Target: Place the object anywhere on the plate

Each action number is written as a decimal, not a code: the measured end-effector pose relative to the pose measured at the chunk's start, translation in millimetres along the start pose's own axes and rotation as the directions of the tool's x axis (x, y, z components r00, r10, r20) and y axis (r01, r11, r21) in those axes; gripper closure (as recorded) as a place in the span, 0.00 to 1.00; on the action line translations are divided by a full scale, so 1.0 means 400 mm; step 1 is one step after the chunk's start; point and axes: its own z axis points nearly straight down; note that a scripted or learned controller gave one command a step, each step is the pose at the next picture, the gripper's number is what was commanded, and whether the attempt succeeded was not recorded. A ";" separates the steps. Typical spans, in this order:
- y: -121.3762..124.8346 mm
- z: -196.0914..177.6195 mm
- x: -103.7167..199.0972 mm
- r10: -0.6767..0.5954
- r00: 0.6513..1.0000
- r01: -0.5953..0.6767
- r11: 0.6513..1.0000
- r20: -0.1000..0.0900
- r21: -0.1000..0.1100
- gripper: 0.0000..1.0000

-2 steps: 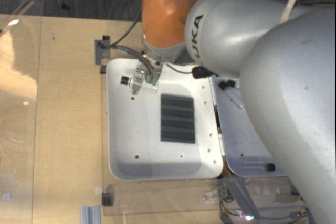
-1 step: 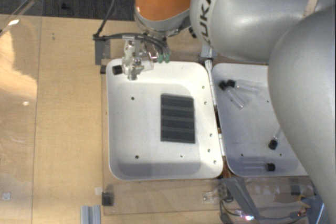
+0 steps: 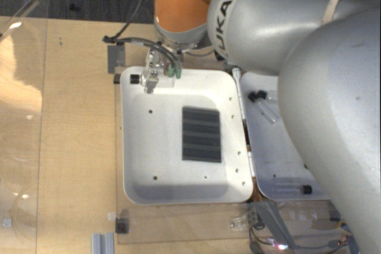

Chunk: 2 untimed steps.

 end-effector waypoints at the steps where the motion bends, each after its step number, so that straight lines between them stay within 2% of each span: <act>1: -0.003 0.127 0.006 0.177 0.984 -0.177 0.984 0.000 0.000 1.00; 2: -0.012 0.245 0.021 0.335 0.942 -0.335 0.942 -0.001 0.001 1.00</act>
